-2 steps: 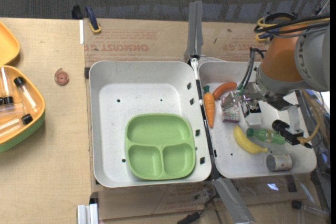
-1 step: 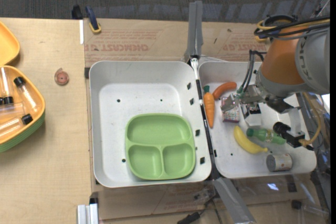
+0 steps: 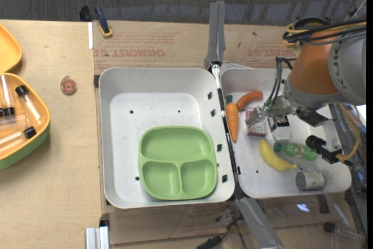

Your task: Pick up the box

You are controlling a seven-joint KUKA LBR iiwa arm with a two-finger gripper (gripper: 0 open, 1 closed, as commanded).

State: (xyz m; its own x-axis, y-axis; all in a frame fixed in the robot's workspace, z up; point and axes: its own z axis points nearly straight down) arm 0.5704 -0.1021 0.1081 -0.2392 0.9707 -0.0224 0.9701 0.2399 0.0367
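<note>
The box (image 3: 255, 122) is small, purple and grey, and lies in the right bin (image 3: 250, 181) near its left side. It sits between a carrot and the arm's wrist. My gripper (image 3: 274, 114) is low in the right bin, just right of the box and close against it. From this view I cannot tell whether the gripper touches the box. The arm's orange band (image 3: 312, 70) is above and to the right.
The right bin also holds an orange carrot (image 3: 232, 121), a red-orange sausage (image 3: 249, 98), a banana (image 3: 275, 156), a green bottle (image 3: 296, 151) and a metal can (image 3: 309, 179). A green divided plate (image 3: 178, 161) lies in the left bin (image 3: 116, 125). Yellow trays (image 3: 17, 119) stand at far left.
</note>
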